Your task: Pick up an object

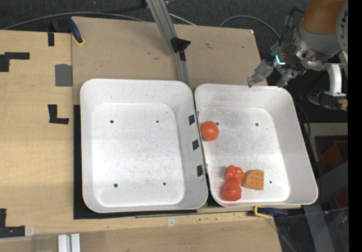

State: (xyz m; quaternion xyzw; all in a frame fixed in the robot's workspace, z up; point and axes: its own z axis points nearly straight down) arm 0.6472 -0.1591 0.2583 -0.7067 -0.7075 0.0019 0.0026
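Nearest the lens: red pepper (232, 183) touching waffle piece (253, 179), low in right bin (294, 132), well apart from gripper (270, 72). Closer to it, a tomato (210, 131). Gripper poised over bin's far rim, spread impossible to tell. Left bin (136, 89) beyond.

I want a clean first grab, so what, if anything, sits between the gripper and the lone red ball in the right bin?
Nothing visible. The gripper hangs at the right bin's far rim; bare floor separates it from the red ball.
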